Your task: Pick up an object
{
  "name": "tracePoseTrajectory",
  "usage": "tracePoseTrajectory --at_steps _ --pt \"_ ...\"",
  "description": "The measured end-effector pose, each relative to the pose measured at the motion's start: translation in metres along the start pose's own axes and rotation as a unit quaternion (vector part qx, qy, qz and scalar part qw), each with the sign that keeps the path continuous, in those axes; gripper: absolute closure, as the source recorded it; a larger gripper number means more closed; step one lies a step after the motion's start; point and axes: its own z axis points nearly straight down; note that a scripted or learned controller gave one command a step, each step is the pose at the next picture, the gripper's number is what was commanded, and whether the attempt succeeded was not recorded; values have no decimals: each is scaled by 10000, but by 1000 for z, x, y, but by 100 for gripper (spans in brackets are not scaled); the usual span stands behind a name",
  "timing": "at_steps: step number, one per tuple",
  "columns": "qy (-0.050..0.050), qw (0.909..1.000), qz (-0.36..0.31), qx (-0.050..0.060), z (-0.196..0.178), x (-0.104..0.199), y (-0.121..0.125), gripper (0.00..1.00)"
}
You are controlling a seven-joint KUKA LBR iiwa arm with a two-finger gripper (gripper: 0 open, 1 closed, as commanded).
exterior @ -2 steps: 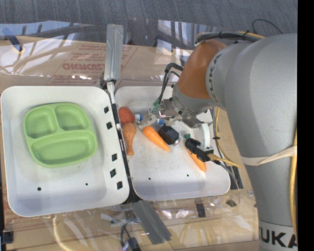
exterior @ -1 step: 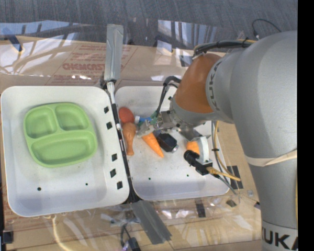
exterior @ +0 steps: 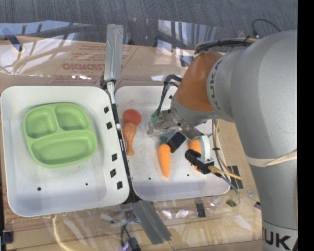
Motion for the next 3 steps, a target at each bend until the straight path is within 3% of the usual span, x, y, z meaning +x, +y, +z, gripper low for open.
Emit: tracePoseTrajectory --at_steps 1,2,3 --pt "87 9843 -1758 152 21 -74 -57 100" --pt "60 9993 -334 167 -73 -60 -39 100" --pt "60 9997 -162 173 -129 -6 27 100"
